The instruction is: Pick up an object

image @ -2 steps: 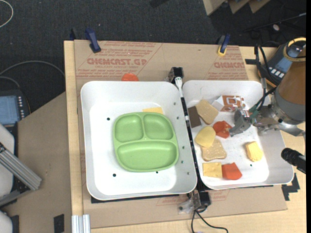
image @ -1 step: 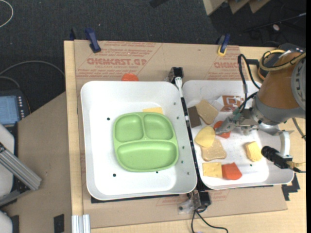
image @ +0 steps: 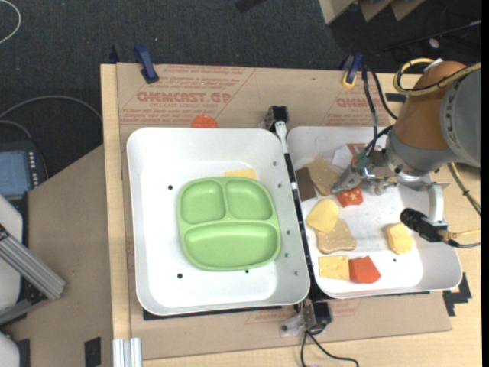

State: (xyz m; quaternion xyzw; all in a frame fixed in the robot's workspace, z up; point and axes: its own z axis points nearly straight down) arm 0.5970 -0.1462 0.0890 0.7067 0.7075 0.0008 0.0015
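Fingers of the gripper (image: 353, 182): you cannot tell if they are apart or together. At its six o'clock sits a small red block (image: 351, 197), likely light and hard; pinch its flat sides.

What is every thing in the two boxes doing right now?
green plate: flat in the left bin, compartments bare.
small red piece: in the right bin, at the gripper.
red block: lying beside a yellow square.
yellow chunk: lying apart.
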